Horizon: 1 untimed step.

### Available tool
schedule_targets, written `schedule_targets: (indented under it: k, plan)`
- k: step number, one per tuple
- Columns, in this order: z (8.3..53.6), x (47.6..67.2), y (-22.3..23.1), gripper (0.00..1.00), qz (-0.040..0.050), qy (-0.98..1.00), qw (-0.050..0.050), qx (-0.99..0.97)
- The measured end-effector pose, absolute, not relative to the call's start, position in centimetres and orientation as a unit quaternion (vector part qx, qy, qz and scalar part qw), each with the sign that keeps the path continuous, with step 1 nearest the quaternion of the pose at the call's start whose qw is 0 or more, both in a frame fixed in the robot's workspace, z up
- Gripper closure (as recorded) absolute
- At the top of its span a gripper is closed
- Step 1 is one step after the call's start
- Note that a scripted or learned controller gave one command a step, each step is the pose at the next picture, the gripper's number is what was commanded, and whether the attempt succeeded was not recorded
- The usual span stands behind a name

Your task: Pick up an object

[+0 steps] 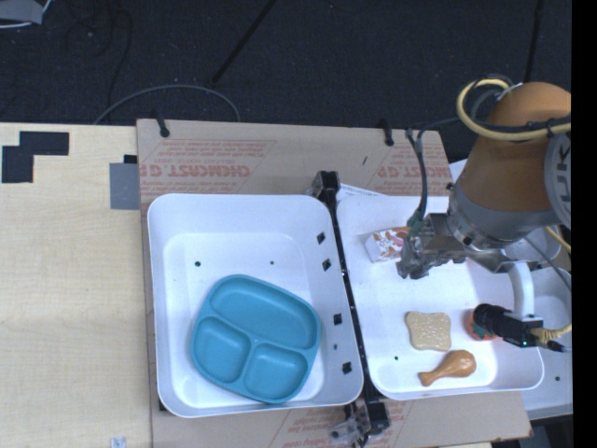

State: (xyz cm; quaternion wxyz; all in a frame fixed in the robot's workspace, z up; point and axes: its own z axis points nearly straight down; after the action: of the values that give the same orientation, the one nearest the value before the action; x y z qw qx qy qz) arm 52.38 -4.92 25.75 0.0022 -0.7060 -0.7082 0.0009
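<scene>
The grey arm's dark end effector point(415, 264) hangs low over the right white bin point(387, 367), beside a small printed packet point(388, 244); its finger spread cannot be told. Nearer the front lie a tan toast-shaped slice point(428, 330) and a brown toy drumstick point(449, 367). The left white bin point(177, 227) holds a blue three-compartment plastic plate point(255, 338).

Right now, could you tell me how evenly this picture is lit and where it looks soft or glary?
Camera view: even overhead light on both shallow white bins; soft shadow under the blue divided plastic tray; bright sheen on the orange band of the arm; the dark two-finger gripper looks soft; the floor behind is nearly black.
</scene>
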Motion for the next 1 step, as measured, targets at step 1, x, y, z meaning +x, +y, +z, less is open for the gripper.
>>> schedule_targets:
  k: [1]
  plan:
    - [24.00,51.53,-0.30,1.00,0.0014,-0.708,0.002,-0.706]
